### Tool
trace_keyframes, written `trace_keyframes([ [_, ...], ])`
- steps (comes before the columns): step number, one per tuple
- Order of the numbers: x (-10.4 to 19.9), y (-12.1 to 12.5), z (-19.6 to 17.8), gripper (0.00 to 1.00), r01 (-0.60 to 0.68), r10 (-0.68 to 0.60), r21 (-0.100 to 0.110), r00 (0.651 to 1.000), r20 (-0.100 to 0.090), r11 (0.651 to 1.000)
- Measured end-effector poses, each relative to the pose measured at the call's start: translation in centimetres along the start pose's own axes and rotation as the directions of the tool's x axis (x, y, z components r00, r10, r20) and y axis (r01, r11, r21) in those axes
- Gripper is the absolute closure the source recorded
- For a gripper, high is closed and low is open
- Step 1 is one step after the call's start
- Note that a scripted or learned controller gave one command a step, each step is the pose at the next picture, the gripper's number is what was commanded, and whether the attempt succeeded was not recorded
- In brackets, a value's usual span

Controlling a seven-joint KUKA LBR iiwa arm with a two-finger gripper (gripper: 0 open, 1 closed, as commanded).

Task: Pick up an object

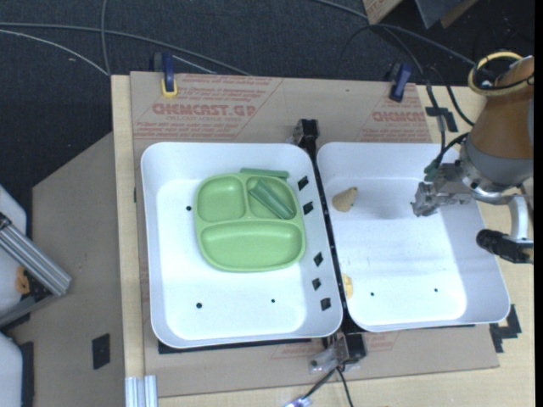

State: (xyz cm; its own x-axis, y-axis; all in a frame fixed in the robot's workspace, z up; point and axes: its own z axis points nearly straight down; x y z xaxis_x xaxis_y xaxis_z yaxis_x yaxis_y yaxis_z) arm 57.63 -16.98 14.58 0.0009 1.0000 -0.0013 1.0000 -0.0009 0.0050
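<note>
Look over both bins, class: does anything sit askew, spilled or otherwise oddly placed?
Little stands out. The green divided plate lies flat in the left bin, slightly turned. A small tan object lies in the right bin, and a tiny yellowish bit sits against that bin's left wall.

Two bins sit side by side on the bench. The left bin [170, 253] holds a divided plate [250, 225] toward its rear; a flat strip-like item [271, 197] lies in the plate's rear-right compartment. The right bin [424, 303] holds a small lump [344, 198] near its rear-left corner. The gripper [427, 200] hangs over the right bin's rear-right area, well apart from the lump.
</note>
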Motion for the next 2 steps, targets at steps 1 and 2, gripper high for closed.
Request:
trace_keyframes([
  [1,0.5,0.9,-4.8,1.00,0.003,-0.003,-0.002,1.000,0.000,1.000],
  [2,0.4,1.1,-10.3,1.00,0.003,-0.003,-0.003,1.000,0.001,1.000],
])
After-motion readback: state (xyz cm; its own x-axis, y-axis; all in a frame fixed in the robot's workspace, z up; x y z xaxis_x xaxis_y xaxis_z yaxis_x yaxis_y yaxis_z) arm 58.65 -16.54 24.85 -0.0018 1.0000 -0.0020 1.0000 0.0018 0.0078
